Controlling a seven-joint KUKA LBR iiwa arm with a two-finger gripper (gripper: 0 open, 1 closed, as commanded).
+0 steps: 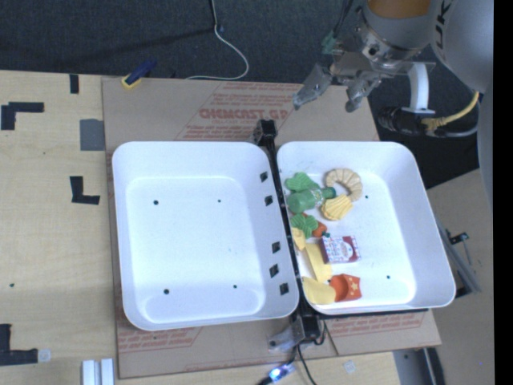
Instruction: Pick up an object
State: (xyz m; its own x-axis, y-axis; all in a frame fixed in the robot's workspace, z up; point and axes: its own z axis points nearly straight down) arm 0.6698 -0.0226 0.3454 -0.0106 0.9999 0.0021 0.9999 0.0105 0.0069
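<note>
My gripper (333, 95) hangs high above the bench, beyond the far edge of the right bin (401, 215), with its two fingers spread open and nothing between them. Toy food lies along the right bin's left side: a green broccoli piece (302, 186), a tan pretzel-like ring (345, 180), a yellow shell-shaped piece (337, 208), a small carrot with green top (309, 226), a red-and-white packet (340, 249), a yellow banana-like piece (315, 267) and a red fries box (346, 287). All of them rest well below and nearer than the gripper.
The left bin (192, 239) sits beside the right one, joined by a black hinge strip (276, 231). Both stand on a cardboard sheet (232, 115). A white cable (228, 42) runs across the dark back. A blue-and-yellow object (138, 73) lies at the far left.
</note>
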